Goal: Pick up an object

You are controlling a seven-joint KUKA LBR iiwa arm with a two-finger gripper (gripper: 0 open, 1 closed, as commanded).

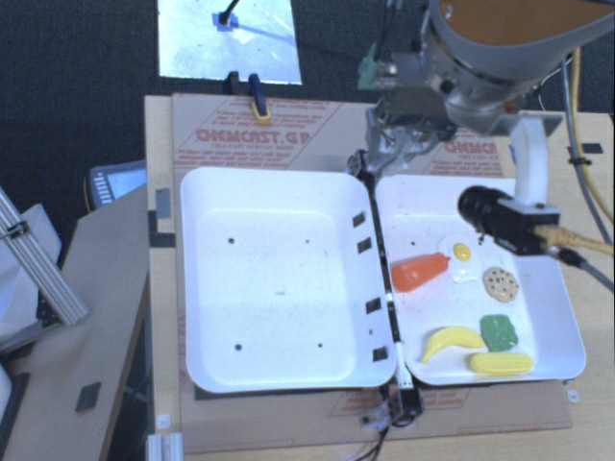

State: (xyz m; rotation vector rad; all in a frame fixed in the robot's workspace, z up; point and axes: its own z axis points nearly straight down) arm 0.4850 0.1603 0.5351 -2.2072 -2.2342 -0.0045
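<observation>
I can't tell how the jaws stand; the gripper (389,152) hangs over the right bin's (562,301) far rim. The carrot (419,272) lies nearest, just beside the fried egg (461,254). A good approach drops squarely across the carrot's narrow width.

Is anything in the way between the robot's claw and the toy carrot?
Nothing visible blocks it. The gripper hangs above the far rim of the right bin, and the orange carrot lies in the open on the bin floor. The fried egg only touches its thin end.
</observation>
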